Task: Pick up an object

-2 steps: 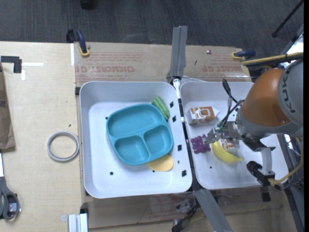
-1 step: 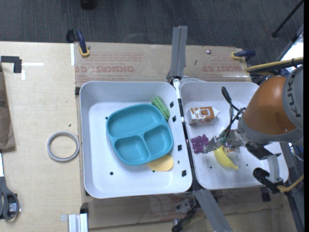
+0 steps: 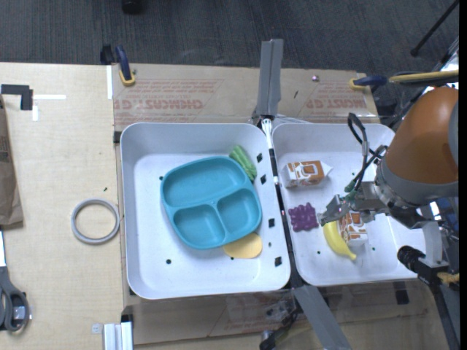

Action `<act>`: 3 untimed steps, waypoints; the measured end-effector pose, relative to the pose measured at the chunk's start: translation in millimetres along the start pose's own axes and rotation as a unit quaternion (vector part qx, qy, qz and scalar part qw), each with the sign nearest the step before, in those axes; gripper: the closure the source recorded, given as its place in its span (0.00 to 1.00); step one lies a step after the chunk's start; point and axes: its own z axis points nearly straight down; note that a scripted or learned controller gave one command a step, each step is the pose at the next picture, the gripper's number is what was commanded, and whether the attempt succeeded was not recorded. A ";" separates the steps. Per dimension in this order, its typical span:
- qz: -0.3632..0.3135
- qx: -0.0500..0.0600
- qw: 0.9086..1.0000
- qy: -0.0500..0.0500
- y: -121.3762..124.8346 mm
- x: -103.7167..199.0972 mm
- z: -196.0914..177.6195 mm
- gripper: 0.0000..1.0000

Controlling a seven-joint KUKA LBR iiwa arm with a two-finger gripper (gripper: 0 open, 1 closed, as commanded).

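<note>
Two white bins (image 3: 139, 195): one banana (image 3: 337, 240), two cartons (image 3: 305, 172).

Grey tape ring (image 3: 95, 220) on bench left of bins; scissors (image 3: 12, 305) at lower-left edge; blue clamp (image 3: 122, 64) above.

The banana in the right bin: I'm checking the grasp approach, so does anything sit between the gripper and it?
Partly. A small orange-and-white carton lies against the banana on its right side, directly under the gripper, so it crowds that side. The purple grapes lie apart to the banana's left, and the other carton sits farther back.
</note>
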 end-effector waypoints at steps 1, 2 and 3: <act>-0.031 -0.011 0.999 -0.003 14.8 -16.0 79.9 0.00; -0.014 0.000 1.000 0.000 31.2 5.6 0.0 0.00; -0.080 -0.012 0.997 -0.004 19.2 -29.9 80.0 0.00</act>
